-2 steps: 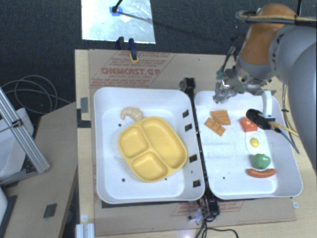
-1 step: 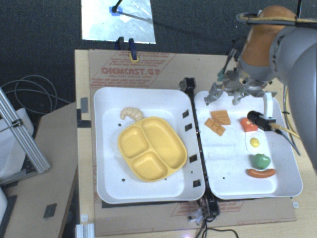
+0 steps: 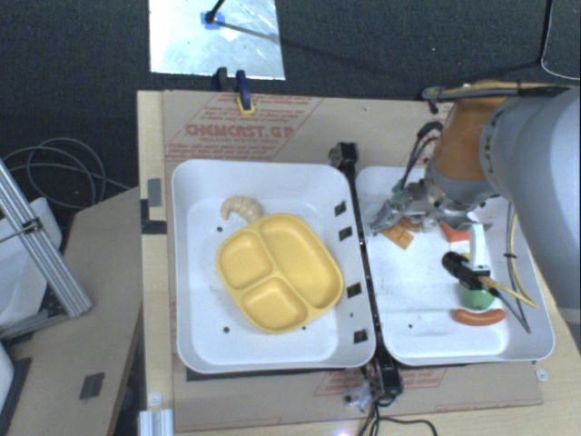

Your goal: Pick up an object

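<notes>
Bins sit side by side: the left white bin point(image 3: 195, 334) holds a yellow three-compartment plastic tray point(image 3: 278, 271) and a pale curved croissant-like piece point(image 3: 240, 207). My gripper point(image 3: 398, 214) hangs over the right white bin point(image 3: 408, 334), just above a small orange cracker-like piece point(image 3: 399, 237); whether I hold anything I cannot tell. An orange sausage-shaped toy point(image 3: 478, 316) lies near that bin's front.

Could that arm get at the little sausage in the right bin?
Probably yes. The sausage lies in the open near the bin's front rim, nothing on top; the gripper hangs over the same bin.

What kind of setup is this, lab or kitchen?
Most likely a robot lab's grasping bench: two white bins side by side on a board, toy food such as a yellow divided plate, and a grey arm with its gripper reaching in.
</notes>
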### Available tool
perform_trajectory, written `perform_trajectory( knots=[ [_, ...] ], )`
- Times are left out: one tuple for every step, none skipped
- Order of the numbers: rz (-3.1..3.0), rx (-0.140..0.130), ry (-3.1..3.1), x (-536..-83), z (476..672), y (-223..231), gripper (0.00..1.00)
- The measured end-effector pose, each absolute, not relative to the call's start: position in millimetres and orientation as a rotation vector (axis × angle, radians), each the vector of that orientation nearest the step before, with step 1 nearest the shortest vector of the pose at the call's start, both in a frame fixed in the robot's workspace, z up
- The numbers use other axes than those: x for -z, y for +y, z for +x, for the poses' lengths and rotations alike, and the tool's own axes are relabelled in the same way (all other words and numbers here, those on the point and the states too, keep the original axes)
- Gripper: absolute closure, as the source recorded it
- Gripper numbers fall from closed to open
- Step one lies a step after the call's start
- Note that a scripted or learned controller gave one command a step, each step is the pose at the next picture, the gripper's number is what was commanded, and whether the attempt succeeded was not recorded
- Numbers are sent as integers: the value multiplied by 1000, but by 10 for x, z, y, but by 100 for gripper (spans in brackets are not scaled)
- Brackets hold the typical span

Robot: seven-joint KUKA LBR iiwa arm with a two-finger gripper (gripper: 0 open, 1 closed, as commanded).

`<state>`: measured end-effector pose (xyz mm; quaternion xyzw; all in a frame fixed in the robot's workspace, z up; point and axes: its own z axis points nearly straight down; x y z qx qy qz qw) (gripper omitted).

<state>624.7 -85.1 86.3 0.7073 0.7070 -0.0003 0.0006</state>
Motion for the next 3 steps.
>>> perform_trajectory(
  knots=[
    [2215, -5, 2222, -999, 6268, -838, 100],
    [2215, -4, 2223, -993, 6266, -837, 0],
    [2212, -7, 2223, -1106, 6276, -838, 100]
  ],
)
